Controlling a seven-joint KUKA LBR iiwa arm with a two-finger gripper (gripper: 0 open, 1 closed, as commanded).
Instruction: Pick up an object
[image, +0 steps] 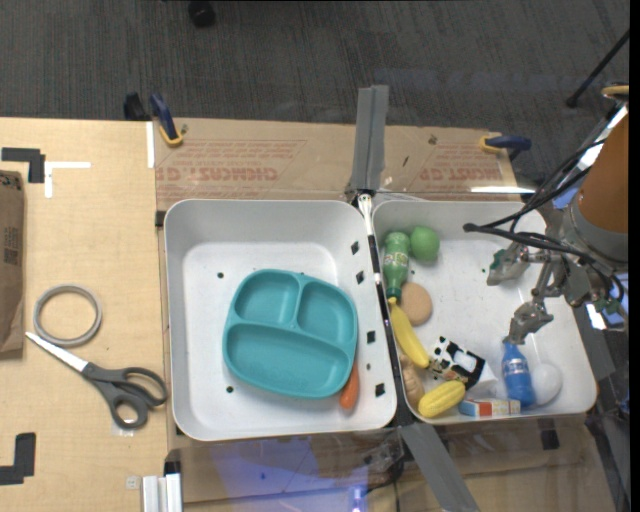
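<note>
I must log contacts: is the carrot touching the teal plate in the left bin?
Touching. The camera view shows the carrot lying against the lower right edge of the teal plate, no gap between them.

We read red printing on the flat brown cardboard sheet (330, 165) at twelve o'clock of the bins; it lies upside down to us, and the letters are too faint to spell out. We make out no other text.

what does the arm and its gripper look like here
An orange band wraps the arm above a grey wrist. Black cables loop past it. Below hangs a bare-metal, silver-grey two-finger gripper with slim angular fingers.
</note>
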